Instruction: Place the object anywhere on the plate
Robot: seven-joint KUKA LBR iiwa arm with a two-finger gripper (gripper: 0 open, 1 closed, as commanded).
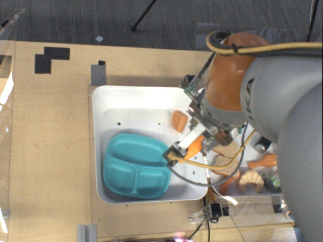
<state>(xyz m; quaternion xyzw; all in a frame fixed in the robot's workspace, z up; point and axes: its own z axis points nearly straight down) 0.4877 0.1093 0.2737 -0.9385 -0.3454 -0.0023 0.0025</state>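
the gripper [211, 135] hangs at the left bin's [131, 101] rim, grip impossible to tell; teal plate [133, 168] lies to its view-left, an orange piece [179, 121] just beside.

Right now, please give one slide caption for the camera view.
Arm reaches over the white bin, which holds a teal plate and a small orange object.

we look down from a single camera fixed above the pale wooden bench [45, 150], tilted so that the dark grey carpet floor [101, 9] runs along the top of the frame. we sit fairly near: the shallow white plastic bin [136, 110] with its teal divided plastic plate [133, 165] lies mid-frame, and the grey arm with an orange band [282, 100] looms large from the right.
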